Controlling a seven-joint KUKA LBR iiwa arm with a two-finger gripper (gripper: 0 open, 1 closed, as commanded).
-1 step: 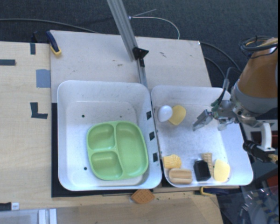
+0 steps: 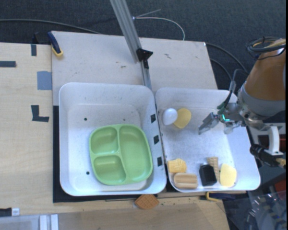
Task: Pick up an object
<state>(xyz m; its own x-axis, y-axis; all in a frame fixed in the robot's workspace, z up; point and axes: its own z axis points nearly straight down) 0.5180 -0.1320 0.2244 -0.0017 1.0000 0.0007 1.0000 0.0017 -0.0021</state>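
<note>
Bins first: two shallow white ones sit side by side on the bench, the left bin [image 2: 72,128] holding a green divided plate [image 2: 120,154] that fills much of its floor toward the near edge. The right bin [image 2: 197,96] carries the small stuff. The arm [image 2: 266,85] leans in over its right wall, and the gripper [image 2: 206,124] hangs low above the middle of that bin, fingers spread apart with nothing between them. Just left of the fingertips, across a short stretch of bare floor, lie a yellow piece [image 2: 183,118] and a white ball [image 2: 169,115], touching each other near the bin's left wall. Along the near edge sit a waffle piece [image 2: 177,166], a bread roll [image 2: 185,180], a black block [image 2: 207,175], a small tan wafer [image 2: 212,163] and a pale yellow lemon shape [image 2: 228,175], packed close together. The bin's centre and far side are open floor. Outside, a cookie [image 2: 146,201] lies on the bench below the bins.
</note>
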